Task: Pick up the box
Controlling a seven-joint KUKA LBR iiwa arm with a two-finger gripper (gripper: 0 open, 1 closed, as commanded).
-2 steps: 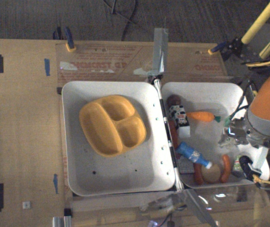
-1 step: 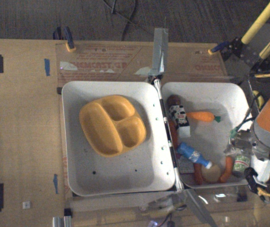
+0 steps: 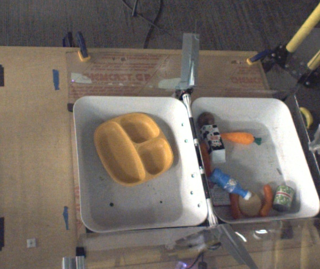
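Box (image 3: 212, 138) in rt bin (image 3: 294, 116), beside carrot (image 3: 239, 138).

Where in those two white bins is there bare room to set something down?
The left white bin has bare floor below and right of the yellow divided plastic plate. The right white bin is free right of the orange toy carrot; its left wall and bottom edge, around the blue bottle, are crowded.

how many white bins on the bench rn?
2. Left shallow white bin holds a yellow three-section plastic plate; right shallow white bin holds the small toys, including an orange toy carrot.
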